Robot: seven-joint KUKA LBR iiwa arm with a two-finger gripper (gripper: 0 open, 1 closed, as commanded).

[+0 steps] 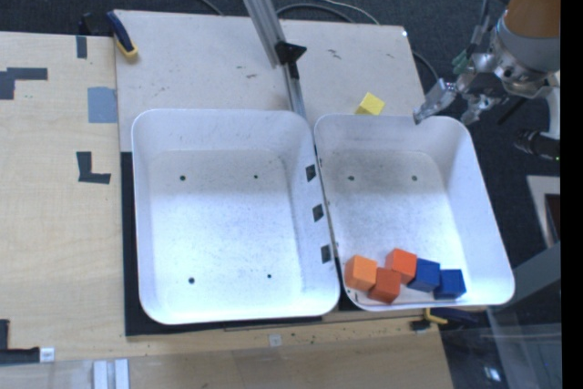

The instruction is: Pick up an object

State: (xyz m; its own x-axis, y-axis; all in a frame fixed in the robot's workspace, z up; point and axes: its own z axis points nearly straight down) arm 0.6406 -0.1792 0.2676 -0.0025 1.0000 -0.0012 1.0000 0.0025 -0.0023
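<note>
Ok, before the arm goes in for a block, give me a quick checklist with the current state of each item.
1. Blocks present in the right bin: ok. Orange blocks and blue blocks sit clustered at its near edge.
2. Blocks free to grab singly: not ok. They are packed against each other and close to the bin wall.
3. Gripper above the blocks: not ok. It hangs at the far right rim, away from the cluster.
4. Gripper carrying nothing: ok, nothing shows between its fingers.
5. Fingers open enough: cannot tell.
6. Stray item: a yellow block lies outside the bins on the bench, not a target in reach of this descent.
</note>
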